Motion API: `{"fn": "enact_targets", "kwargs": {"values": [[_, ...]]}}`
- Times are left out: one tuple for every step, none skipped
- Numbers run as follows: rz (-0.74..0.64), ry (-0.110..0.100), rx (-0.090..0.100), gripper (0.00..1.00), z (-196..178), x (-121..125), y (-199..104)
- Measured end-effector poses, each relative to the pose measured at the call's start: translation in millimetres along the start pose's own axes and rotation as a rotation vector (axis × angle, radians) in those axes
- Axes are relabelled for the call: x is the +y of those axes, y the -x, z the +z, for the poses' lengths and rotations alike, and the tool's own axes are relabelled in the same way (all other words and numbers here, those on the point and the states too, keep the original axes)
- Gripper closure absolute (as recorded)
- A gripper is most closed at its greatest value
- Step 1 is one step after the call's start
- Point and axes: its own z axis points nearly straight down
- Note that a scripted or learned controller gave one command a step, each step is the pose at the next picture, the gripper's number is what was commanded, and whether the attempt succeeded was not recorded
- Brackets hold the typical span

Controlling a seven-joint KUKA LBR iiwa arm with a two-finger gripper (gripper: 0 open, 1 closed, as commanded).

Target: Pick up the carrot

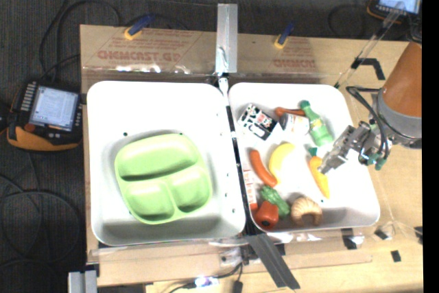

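While the arm reaches in over the right-hand bin (357, 147), the gripper (334, 160) hangs low at the carrot's upper end, its tips just beside or touching the orange tip; from this slant I cannot tell which, nor whether it is parted or closed. Nothing is plainly seen clamped in it, so the carrot is not judged to be held.

The carrot (318, 177) lies flat on the bin floor, slanted, with its pale yellowish end pointing away from the gripper. Left of the carrot lies a banana (279, 157), apart from it; further left, a red sausage (263, 167). Above the carrot stands a green bottle (315, 125), near but not touching. Below and left of the carrot sits a croissant (306, 210), beside a red-and-green vegetable (269, 208).

The carrot looks like a toy: probably light, stiff and smooth, so likely to slip or roll under a pinch. The best hold is probably across its thicker middle, square to its length, not at the tapering tip.
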Motion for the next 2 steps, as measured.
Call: {"fn": "enact_targets", "kwargs": {"values": [[-0.231,0.004,-0.007,1.0,167,34,23],[-0.545,0.004,0.001,1.0,74,80,-31]]}}
